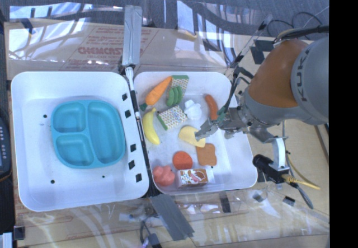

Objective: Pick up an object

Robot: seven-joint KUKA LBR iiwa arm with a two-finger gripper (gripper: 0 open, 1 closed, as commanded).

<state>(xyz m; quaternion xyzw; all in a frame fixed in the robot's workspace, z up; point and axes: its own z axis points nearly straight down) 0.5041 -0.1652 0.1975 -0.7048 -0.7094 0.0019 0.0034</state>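
Observation:
My gripper (208, 130) hangs low over the middle of the right bin (241, 169), reaching in from the right. Its tip is right at the upper right edge of a yellow cheese wedge (188, 135); whether they touch is unclear. Close by lie a brown toast slice (206, 155), a red-orange sausage (212, 106), a white lump (192, 110) and a red tomato (182, 159). Further left are a banana (150, 126), a carrot (158, 90), green pea pods (174, 95) and a striped sandwich block (172, 117). Nothing shows between the gripper's tips.
A pink-red fruit (163, 174) and a small brown carton (193, 177) lie at the right bin's front wall. The left bin (25, 146) holds a blue divided tray (88, 132). A black divider runs between the bins. Cables and black parts sit right of the bench.

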